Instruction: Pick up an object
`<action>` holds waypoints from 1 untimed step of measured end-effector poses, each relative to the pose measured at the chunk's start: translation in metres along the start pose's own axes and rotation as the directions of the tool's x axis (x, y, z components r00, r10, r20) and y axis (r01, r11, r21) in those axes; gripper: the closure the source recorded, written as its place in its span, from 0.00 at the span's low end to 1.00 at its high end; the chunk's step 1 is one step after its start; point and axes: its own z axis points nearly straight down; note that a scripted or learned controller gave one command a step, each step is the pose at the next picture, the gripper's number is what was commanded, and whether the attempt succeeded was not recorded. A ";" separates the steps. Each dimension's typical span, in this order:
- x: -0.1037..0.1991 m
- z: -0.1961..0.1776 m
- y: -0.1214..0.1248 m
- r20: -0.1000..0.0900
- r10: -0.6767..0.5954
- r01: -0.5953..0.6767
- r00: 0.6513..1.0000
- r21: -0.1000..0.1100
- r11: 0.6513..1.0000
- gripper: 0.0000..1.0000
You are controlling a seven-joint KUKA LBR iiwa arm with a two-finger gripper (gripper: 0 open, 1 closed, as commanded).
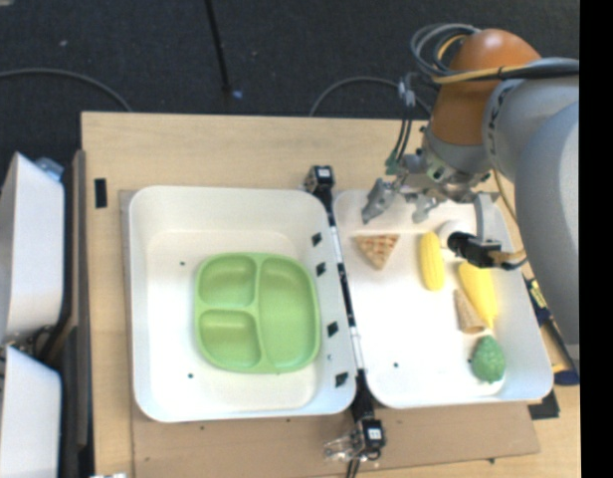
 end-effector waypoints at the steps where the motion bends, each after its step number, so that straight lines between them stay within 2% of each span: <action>1: -0.001 0.052 0.000 0.000 0.002 -0.002 1.000 0.000 1.000 0.00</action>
